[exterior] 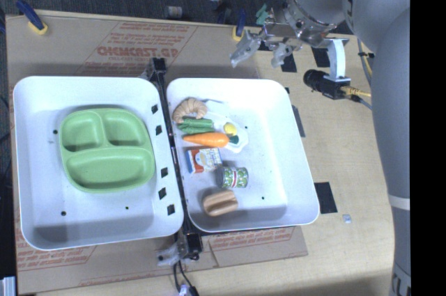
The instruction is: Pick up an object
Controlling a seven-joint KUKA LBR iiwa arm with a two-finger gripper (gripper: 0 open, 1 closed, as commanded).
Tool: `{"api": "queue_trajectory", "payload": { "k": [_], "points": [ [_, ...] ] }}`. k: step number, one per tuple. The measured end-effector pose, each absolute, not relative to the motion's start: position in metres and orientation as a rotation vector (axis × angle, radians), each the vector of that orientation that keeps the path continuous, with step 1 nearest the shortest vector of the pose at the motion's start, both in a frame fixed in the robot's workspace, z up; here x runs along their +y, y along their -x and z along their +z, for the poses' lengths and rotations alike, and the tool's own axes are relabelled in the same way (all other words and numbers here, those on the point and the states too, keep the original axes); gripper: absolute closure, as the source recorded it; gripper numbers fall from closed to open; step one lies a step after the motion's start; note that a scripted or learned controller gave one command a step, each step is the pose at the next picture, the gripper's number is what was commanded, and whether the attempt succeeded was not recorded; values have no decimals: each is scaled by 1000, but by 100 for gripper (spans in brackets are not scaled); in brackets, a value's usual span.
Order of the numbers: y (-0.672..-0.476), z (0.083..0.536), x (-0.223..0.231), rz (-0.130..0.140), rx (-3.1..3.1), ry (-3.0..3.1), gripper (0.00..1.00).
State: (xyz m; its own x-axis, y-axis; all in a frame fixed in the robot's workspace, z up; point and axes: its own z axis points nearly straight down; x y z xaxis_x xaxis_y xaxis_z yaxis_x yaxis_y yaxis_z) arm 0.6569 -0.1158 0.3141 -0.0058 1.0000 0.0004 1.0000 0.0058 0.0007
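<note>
My gripper point(263, 54) hangs above the bench just past the far rim of the right bin point(296, 148). It is open, and nothing sits between its fingers. In the bin's left half lie a croissant point(189, 108), green beans point(196, 125), an orange carrot point(206, 140), a fried egg point(233, 130), a small red-and-white packet point(204, 159), a green-labelled can point(235, 178) and a hot dog bun point(220, 203). All of them lie below and to the left of the gripper, well apart from it.
The left bin point(35, 204) holds a green divided plate point(106, 148). A black hinge strip point(167, 148) runs between the two bins. Small clips and oddments lie along the bench's far edge point(174, 11). The right bin's right half is bare white floor.
</note>
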Motion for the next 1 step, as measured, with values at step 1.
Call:
{"api": "queue_trajectory", "payload": {
  "k": [1],
  "points": [
    [-657,370,-161,0,2224,-2216,0]
  ]
}}
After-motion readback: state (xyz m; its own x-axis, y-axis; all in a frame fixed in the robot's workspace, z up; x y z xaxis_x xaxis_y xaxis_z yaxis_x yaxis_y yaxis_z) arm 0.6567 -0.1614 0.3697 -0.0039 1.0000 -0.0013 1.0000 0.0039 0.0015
